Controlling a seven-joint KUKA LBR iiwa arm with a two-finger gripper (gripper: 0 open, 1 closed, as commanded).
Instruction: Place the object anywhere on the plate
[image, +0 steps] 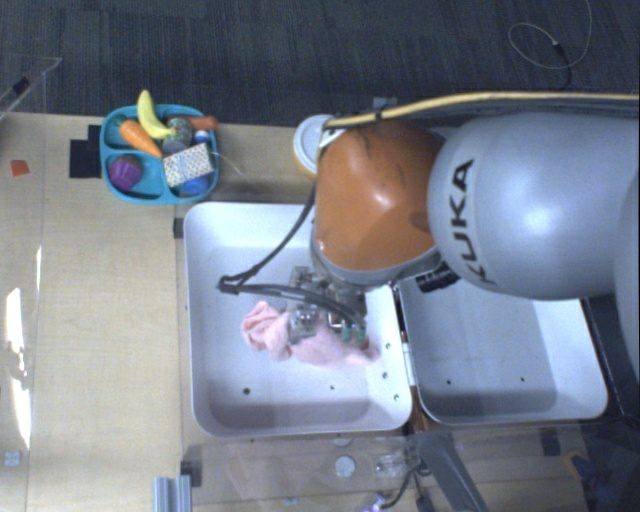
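Observation:
A crumpled pink cloth (268, 333) lies in the left white bin (225, 395), right of its middle. My gripper (325, 320) hangs directly over the cloth's right half, down close to it, and hides part of it. Whether it touches the cloth I cannot make out. The blue sectioned plate (107, 160) stands on the bench beyond the left bin's far left corner, well away from the gripper. It holds a toy banana (150, 115), a carrot (138, 137), a purple piece (124, 172) and a speckled block (189, 163).
The orange wrist band (375, 195) and grey arm body (530, 200) cover the far part of both bins. The right bin (510, 390) lies beside the left one. A round white and yellow object (309, 140) sits behind the arm.

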